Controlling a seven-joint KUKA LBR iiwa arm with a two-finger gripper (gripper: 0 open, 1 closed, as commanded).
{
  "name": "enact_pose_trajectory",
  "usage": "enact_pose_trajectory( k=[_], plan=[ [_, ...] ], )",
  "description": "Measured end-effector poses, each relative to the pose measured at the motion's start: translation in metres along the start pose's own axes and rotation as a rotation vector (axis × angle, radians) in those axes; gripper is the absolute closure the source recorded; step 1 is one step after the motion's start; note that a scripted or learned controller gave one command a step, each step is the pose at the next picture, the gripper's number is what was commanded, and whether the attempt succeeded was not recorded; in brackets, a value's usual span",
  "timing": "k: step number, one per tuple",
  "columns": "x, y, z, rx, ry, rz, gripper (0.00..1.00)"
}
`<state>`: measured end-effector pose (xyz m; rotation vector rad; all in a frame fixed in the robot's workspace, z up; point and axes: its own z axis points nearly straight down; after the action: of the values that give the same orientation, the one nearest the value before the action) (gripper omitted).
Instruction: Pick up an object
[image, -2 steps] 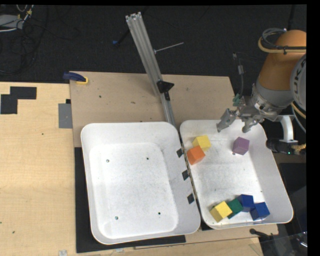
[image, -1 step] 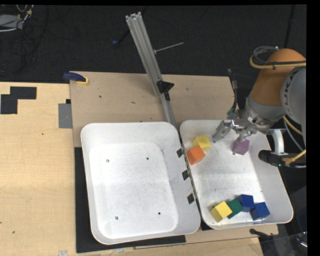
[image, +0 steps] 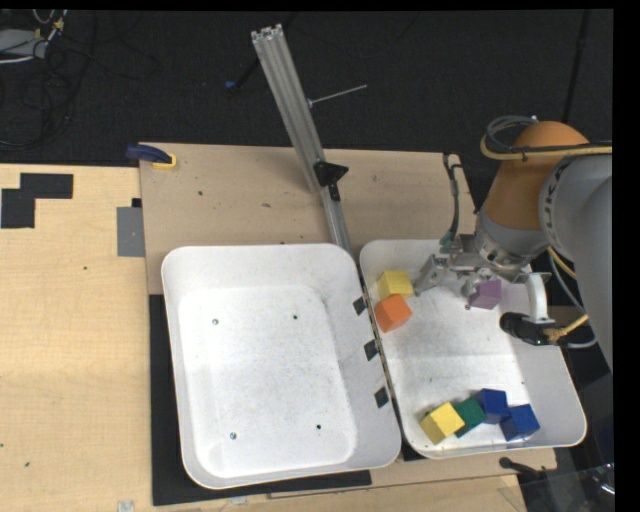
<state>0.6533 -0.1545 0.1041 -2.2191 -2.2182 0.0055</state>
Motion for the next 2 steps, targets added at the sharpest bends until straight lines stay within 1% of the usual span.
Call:
enact_pose_trajectory(
  k=[1, 2],
  plan=[
    [0.000, 0.000, -0.012, -0.002, 0.000, 0.001, 1.00],
    [-0.001, 0.003, -0.055, -0.008, -0.001, -0.001, 1.00]
  ],
)
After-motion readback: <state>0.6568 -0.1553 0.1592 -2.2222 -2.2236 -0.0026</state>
